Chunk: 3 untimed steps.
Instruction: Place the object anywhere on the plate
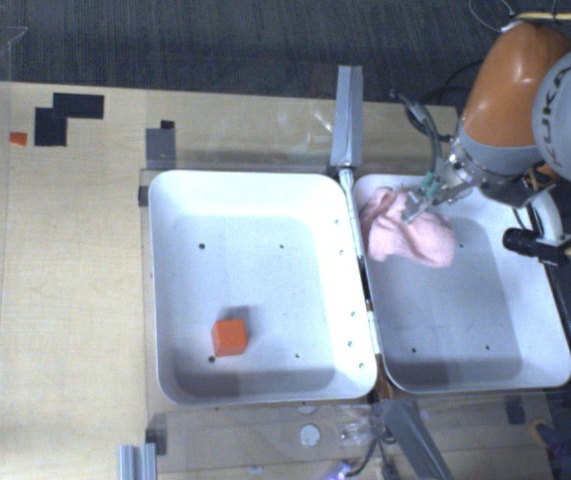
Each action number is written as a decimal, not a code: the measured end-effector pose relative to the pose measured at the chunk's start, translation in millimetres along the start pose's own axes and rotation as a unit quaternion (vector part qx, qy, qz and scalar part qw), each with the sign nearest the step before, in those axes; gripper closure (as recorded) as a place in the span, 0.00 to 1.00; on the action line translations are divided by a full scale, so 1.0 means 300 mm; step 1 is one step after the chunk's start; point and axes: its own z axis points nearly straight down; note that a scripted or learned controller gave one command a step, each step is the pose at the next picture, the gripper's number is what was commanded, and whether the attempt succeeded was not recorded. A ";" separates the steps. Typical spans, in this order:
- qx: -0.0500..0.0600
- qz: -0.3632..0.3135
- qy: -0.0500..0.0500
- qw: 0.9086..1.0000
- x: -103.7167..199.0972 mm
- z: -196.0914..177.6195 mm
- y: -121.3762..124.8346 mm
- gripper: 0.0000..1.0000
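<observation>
The two-finger gripper is clamped on the top of a crumpled pink cloth, which lies at the far left of the right-hand shallow white bin, while a small orange block sits in the left white bin.

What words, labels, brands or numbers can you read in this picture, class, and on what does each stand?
None can be read for certain.
Dark lettering on the grey arm casing: cut off and too blurred to quote.
The two shallow white bins, small orange block and crumpled pink cloth carry no text.
</observation>
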 end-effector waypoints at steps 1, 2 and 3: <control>-0.002 -0.003 -0.001 1.000 -0.001 -0.133 0.011 1.00; -0.001 -0.204 0.000 0.979 0.154 -0.107 0.088 1.00; -0.002 -0.394 0.000 0.919 0.325 -0.103 0.146 1.00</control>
